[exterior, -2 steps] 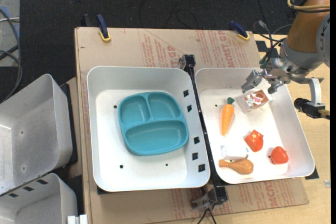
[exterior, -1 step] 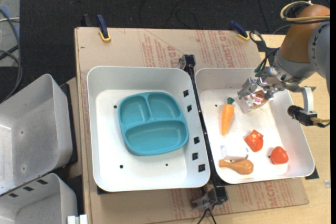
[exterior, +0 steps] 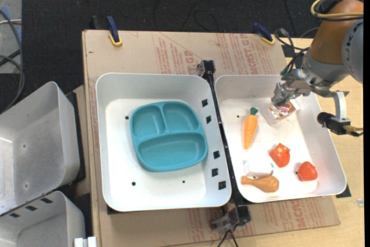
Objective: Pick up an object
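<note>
The right bin [exterior: 324, 142] holds an orange toy carrot [exterior: 250, 129], a red block-like toy [exterior: 280, 155], a red tomato-like toy [exterior: 307, 171] and a tan drumstick [exterior: 263, 182]. A small pale object with red marks [exterior: 281, 112] lies near the bin's far side. My gripper [exterior: 284, 96] hangs right above that pale object, at its far edge, and the wrist hides how it meets it. The grey arm with its orange band [exterior: 332, 37] comes in from the upper right.
The left bin [exterior: 110, 124] holds a teal divided plate [exterior: 169, 135]. A black divider [exterior: 215, 124] runs between the bins. White tubs [exterior: 34, 136] stand off the bench at the left. Cables and clamps lie along the bench's far edge.
</note>
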`<state>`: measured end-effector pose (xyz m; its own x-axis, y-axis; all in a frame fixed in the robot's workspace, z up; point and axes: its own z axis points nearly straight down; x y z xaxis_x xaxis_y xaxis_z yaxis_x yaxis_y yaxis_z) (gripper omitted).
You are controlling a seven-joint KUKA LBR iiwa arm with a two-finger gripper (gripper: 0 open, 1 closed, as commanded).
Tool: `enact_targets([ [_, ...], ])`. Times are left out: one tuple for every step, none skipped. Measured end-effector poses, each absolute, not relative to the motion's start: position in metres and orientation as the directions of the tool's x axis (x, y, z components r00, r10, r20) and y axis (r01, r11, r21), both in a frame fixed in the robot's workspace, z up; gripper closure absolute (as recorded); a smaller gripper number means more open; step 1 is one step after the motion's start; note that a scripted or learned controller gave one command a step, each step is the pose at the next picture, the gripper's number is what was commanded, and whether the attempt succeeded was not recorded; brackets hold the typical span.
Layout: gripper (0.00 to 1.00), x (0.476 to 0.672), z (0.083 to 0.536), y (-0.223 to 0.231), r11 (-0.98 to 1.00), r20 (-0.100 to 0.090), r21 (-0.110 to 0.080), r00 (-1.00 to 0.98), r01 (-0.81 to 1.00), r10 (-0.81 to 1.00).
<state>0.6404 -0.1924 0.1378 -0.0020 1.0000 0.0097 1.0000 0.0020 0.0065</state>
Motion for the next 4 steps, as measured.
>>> enact_targets([
  [1.00, 0.643, 0.182, -0.194, 0.003, -0.002, 0.006, -0.003, 1.000, 1.000],
  [1.00, 0.645, 0.236, -0.195, 0.004, -0.003, 0.008, -0.004, 1.000, 1.000],
  [1.00, 0.647, 0.230, -0.136, 0.008, 0.001, 0.000, -0.008, 1.000, 1.000],
  [1.00, 0.639, 0.219, -0.085, 0.008, 0.002, -0.002, -0.008, 1.000, 1.000],
])
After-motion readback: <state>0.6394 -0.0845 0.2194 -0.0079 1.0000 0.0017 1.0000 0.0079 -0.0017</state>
